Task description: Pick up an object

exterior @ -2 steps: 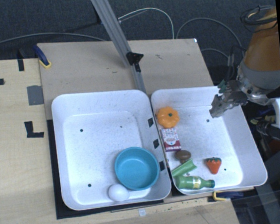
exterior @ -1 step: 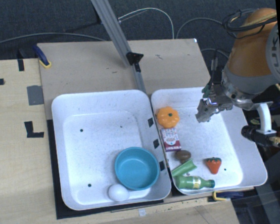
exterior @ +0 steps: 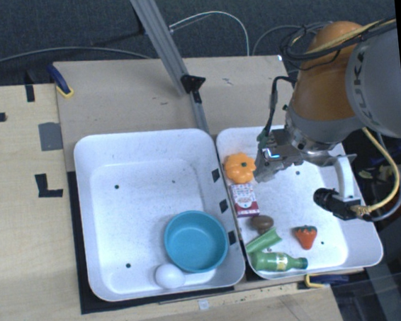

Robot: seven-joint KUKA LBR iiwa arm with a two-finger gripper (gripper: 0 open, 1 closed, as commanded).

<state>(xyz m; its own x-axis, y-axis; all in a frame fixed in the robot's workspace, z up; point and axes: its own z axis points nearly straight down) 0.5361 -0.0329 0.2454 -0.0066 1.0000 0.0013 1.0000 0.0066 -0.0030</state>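
Likely target, judging by nearness: pumpkin (exterior: 239,168), sitting in the right bin (exterior: 352,251), close against its left wall, toward the far end. Just right of it, gripper (exterior: 266,163), low over the bin floor, nothing visibly held. Spread or pressed together: cannot tell from this angle.

Risks from here:
- Round and smooth by the look of it, so liable to roll or squirt out under an off-centre squeeze.
- Tight against the wall, leaving little room on the far side; could end in a nudge into the wall rather than a grasp.
- Carton (exterior: 245,200) just below the pumpkin, touching or nearly so; could be knocked over or dragged along by a sloppy approach.

Further out in the same bin: brown lump (exterior: 262,222) below the carton, then a green stick (exterior: 262,241) and a bottle (exterior: 279,261) along the near edge, and a strawberry (exterior: 306,235) standing apart to the right, with open floor around it, probably the easier pick.

In the left bin (exterior: 91,203): blue bowl (exterior: 195,241) with a white ball (exterior: 168,274) touching its rim, both well apart from the gripper and out of the way.
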